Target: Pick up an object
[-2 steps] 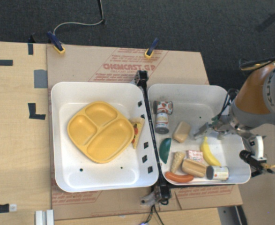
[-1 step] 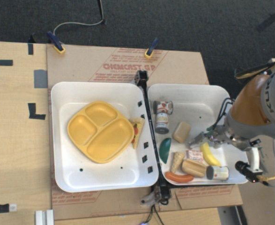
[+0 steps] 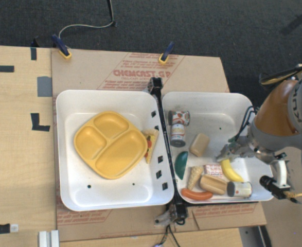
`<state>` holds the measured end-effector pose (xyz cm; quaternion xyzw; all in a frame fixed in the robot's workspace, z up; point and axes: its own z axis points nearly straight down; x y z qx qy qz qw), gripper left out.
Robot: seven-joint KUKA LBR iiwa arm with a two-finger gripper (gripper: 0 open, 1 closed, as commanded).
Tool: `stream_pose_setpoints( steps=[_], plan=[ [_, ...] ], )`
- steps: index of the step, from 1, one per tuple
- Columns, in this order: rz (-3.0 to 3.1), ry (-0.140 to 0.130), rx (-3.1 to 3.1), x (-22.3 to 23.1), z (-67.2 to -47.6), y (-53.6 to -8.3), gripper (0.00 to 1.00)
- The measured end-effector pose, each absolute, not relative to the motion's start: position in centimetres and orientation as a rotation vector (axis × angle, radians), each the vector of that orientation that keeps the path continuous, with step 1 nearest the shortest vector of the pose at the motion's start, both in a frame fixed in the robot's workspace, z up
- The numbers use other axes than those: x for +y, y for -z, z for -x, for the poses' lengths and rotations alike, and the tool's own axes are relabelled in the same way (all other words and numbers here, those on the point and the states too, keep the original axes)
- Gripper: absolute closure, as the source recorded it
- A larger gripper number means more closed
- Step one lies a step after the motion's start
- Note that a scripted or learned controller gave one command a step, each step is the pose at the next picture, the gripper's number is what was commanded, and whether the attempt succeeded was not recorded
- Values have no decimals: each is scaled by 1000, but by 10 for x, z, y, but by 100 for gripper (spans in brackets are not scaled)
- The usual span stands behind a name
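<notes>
- Start at your left: the surface (image 3: 17, 153) carries 2 shallow white bins, and the left bin (image 3: 68, 189) holds a yellow divided plate (image 3: 110, 144) lying flat and tilted at an angle, with a small yellow and red item (image 3: 151, 144) wedged between its edge and the bin's right wall. Nothing here looks like the claw's concern.
- The right bin (image 3: 212, 104) holds the loose clutter, which I judge is there to give you a choice of picks. A small can (image 3: 178, 128) lies on its side near the divider, a tan block (image 3: 199, 144) sits just right of it, and a green piece (image 3: 181, 164) lies below the can.
- Along the front wall you have a cone-shaped piece (image 3: 194, 176), an orange piece (image 3: 196, 194), a brown cylinder (image 3: 213, 184), a white-capped container (image 3: 240, 189) and a pink card (image 3: 212, 169), all crowded and touching.
- The banana (image 3: 231, 170) is the likely target: it lies on the bin floor, just right of the card.
- The claw (image 3: 232, 151) hangs just above the banana's upper end, near the right wall. You cannot tell from here whether it is open or closed, and nothing is visibly held.
</notes>
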<state>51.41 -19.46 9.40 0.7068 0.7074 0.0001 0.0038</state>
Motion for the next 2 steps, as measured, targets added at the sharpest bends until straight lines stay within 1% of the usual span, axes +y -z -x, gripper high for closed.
stream_pose_setpoints(
  steps=[1, 2],
  plan=[
    [-2220, 3, 2226, -126, -485, -234, 100],
    [-2219, 3, 2227, -66, -485, -251, 100]
  ],
)
